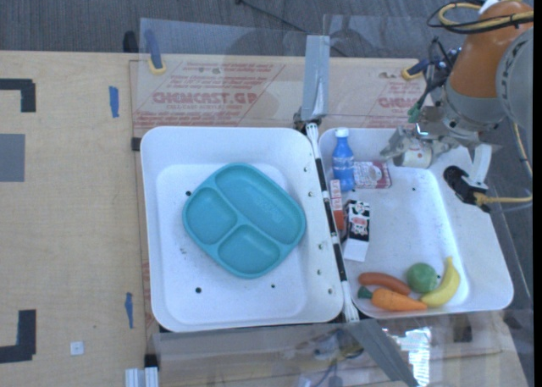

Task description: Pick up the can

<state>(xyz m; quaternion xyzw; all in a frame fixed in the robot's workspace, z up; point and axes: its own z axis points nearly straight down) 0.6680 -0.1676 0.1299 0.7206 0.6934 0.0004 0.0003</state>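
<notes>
The can [371, 175], pink and white, lies on its side at the far end of the right bin [474, 246], just right of a blue bottle [342, 157]. My gripper [412, 152] hangs over the bin's far right corner, a short way to the right of the can and apart from it. Above the gripper, the arm's orange band [476, 68] and grey wrist rise to the upper right. I see nothing held in the gripper.
A black-and-white carton [359, 226] lies near the right bin's left wall. Two carrots [391, 290], a green fruit [421, 276] and a banana [445, 284] sit at its near end. The left bin [161, 207] holds a teal divided plate [244, 219].
</notes>
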